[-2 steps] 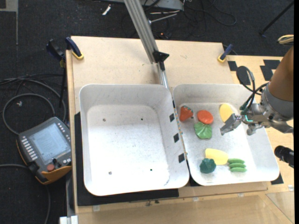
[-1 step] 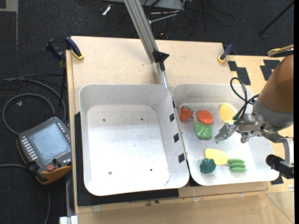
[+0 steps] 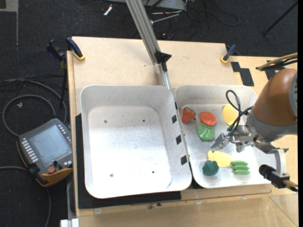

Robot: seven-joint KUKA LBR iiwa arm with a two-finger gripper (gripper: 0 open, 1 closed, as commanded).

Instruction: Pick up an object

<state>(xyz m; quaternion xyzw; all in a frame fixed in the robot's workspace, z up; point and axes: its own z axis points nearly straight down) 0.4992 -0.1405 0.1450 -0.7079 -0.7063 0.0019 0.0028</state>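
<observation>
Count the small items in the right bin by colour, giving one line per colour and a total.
Green: 3
Yellow: 2
Red or orange: 2
Total: 7

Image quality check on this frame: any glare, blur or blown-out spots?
Camera view: even overhead light, shadows soft; the left bin reads near blown-out white; the toys, like the green pea pod, stay sharp; the arm at right looks soft, its gripper small and hard to resolve; the floor goes dark.
</observation>
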